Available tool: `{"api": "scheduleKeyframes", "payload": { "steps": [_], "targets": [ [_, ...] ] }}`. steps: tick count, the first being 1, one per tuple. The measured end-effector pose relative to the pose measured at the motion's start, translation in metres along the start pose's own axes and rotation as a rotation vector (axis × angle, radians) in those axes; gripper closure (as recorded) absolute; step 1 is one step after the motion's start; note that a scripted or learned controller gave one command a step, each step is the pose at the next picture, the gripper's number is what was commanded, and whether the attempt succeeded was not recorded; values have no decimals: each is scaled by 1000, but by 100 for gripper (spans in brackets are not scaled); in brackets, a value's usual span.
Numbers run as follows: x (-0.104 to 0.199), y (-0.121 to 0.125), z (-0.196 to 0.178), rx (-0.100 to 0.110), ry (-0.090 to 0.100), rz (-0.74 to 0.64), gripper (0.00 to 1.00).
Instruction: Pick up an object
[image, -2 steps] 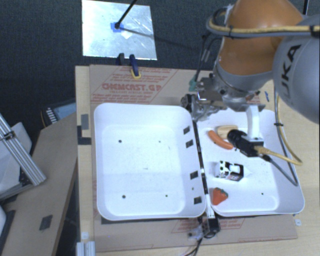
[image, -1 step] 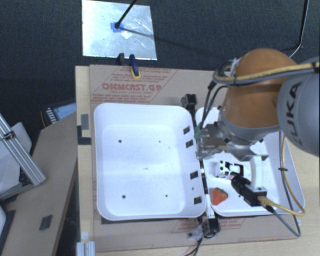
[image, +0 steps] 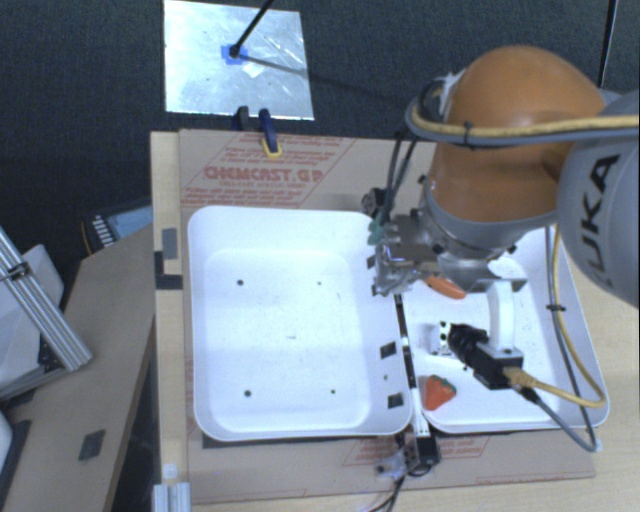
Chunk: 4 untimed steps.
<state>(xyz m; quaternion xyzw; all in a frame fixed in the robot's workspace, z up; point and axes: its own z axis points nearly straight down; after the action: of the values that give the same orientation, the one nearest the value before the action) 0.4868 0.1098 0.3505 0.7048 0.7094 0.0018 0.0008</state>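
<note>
Your grey and orange arm (image: 510, 130) reaches in from the right and hangs over the inner edge of the right-hand shallow white bin (image: 500, 412). Its bulk hides much of that bin. The pincer (image: 395, 268) sits low at the seam where the two bins meet, near the far end of the right bin. From this angle the wrist covers it, so you cannot tell whether it is spread or pressed together, and nothing can be seen pinched in it.

Two candidates for picking lie in the right bin. A small elongated orange object (image: 447, 288) pokes out from under the wrist, just beside the pincer, partly hidden. A small red object with a green tip (image: 438, 392) lies in the near corner, close to the wall shared with the left-hand shallow white bin (image: 280, 330), well apart from the pincer.

Both bins rest on a brown cardboard sheet with red print (image: 265, 170) on the bench. Beyond it lies a shiny square metal sheet (image: 238, 60).
</note>
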Motion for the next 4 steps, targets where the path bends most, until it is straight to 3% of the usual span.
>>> {"api": "scheduleKeyframes", "payload": {
  "steps": [1, 2, 3, 4],
  "targets": [
    [55, 1, -81, -5, 2, -3, 100],
    [92, 64, -101, -3, 0, 0, 100],
    [77, 70, -190, -7, 2, 4, 100],
    [127, 76, -24, 15, -5, -2, 100]
  ]
}}
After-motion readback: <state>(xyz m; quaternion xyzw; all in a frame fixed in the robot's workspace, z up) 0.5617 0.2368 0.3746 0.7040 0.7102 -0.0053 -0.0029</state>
